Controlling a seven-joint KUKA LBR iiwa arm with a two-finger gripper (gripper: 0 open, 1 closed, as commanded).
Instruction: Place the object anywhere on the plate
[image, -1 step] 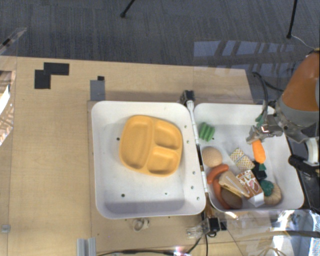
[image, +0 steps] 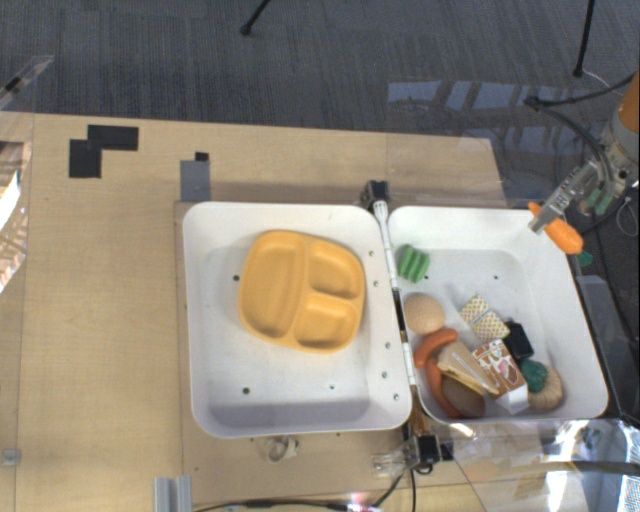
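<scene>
Nearest me, along the bottom of the camera view, I see the front lip of the bench (image: 100, 400) with a few cables and a small connector (image: 428, 450) just below the seam between the two bins.

Moving up, the right bin (image: 560, 300) holds a crowded heap in its near corner: a brown rounded piece (image: 462, 398), a small printed carton (image: 500, 370), a tan wedge (image: 462, 368), a teal lump (image: 534, 375), a black block (image: 517, 342) and a curved red-orange sausage shape (image: 432, 350). Just behind these lie a beige egg-like ball (image: 423, 312) and a checkered packet (image: 483, 318). A green ridged piece (image: 412, 263) sits alone toward the far left of that bin, near the divider.

In the left bin (image: 210, 390) the yellow plate (image: 300, 290) lies flat, three compartments, slightly toward the far half, with bare white floor around it.

Farther back, at the right bin's far right corner, I see the gripper (image: 553, 220) reaching in from the right at a slant. An orange object (image: 562, 235) sits at its tip, above the bin's rim, well apart from the plate. I cannot tell whether the claw actually grips it or how its jaws stand.

Beyond the bins, two black marks (image: 100, 148) sit on the wooden bench, then the grey carpet (image: 320, 50).
</scene>
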